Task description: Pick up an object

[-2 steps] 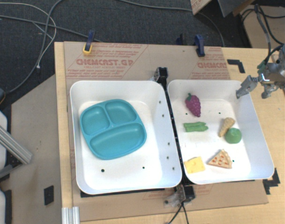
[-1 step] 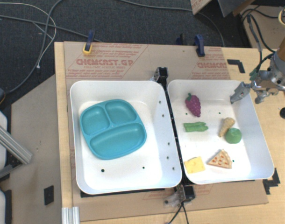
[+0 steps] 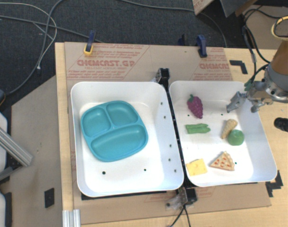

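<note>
A: We start with the worktop (image 3: 63, 141), a brown board carrying everything. What do we take as our landmark?

B: The teal divided plate (image 3: 114, 130). It lies flat in the left bin (image 3: 82, 174), and the right bin (image 3: 262, 167) sits just beside that one, on the side away from the plate.

A: And the arm?

B: We see the grey arm (image 3: 281, 74) reaching in far to the right of the plate, over the right bin's upper right corner. Its claw (image 3: 243, 103) hangs there with the two fingers spread apart and nothing between them.

A: Then the things to pick up. We count six, all in the right bin, all well right of the plate.

B: Yes. Nearest the plate are the purple grapes (image 3: 195, 106), level with its top edge, and the green bean pod (image 3: 197, 128) below them. The yellow cheese wedge (image 3: 196, 167) lies lower still, below the plate's bottom edge.

A: Farther from the plate we see the pizza slice (image 3: 223, 161), the green ball (image 3: 236, 137), and the tan cone (image 3: 229, 126) touching that ball.

B: The claw is apart from all of them; the cone lies closest to it.
</note>
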### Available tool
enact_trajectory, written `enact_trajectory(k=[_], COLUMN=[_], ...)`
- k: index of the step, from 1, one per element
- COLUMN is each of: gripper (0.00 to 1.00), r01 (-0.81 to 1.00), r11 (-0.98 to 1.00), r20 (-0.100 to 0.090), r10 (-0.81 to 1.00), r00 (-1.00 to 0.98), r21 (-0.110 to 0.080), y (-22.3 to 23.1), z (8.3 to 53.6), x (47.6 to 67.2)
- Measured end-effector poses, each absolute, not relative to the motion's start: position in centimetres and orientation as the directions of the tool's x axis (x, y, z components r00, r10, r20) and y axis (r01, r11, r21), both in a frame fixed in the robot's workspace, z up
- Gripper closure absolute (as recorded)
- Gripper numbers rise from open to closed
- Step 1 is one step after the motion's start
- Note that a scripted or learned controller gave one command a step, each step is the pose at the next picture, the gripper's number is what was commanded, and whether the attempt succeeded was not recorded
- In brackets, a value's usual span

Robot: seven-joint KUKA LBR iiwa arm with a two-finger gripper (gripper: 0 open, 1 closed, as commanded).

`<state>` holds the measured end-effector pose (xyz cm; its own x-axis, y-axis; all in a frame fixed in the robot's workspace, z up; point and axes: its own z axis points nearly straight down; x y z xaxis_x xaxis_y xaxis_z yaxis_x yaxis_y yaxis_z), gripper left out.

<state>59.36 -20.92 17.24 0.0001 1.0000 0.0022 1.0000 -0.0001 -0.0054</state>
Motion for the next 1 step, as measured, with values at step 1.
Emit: enact_trajectory(k=[1], gripper=[0.0], r01=[1.0], r11=[0.0], r20=[0.003], r10=[1.0], r00=[0.0], r21=[-0.007], y=[-20.56], z=[10.91], x=[59.13])
